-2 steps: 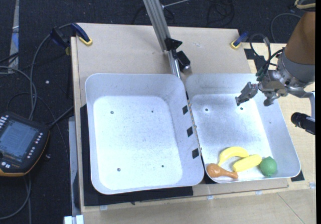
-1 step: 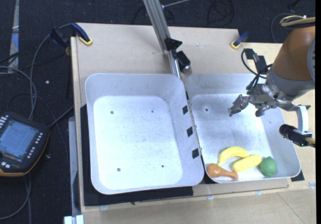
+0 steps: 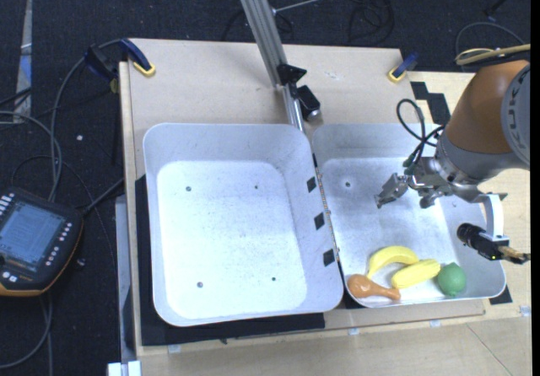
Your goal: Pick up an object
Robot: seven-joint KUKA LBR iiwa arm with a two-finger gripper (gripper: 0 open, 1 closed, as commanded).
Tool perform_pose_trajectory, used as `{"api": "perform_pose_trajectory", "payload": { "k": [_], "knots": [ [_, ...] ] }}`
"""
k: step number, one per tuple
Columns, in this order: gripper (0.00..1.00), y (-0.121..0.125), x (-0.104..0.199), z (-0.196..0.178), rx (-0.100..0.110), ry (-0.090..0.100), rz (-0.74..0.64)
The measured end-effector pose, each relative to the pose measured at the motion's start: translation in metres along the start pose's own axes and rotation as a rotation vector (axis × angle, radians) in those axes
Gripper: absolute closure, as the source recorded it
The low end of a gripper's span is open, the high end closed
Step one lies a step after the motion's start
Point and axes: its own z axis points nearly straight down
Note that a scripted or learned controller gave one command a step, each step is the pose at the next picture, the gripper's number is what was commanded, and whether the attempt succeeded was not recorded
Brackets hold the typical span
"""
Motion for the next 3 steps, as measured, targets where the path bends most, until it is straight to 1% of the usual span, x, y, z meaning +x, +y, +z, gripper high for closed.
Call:
{"api": "perform_pose_trajectory", "payload": {
  "k": [1,2,3],
  "knots": [
    [0.0,-0.001,0.0,0.042,0.0,0.0,0.0],
    [1.0,0.0,0.0,0.03,-0.004,-0.001,0.0],
    [1.0,0.003,0.008,-0.016,-0.008,-0.001,-0.001]
  ]
}}
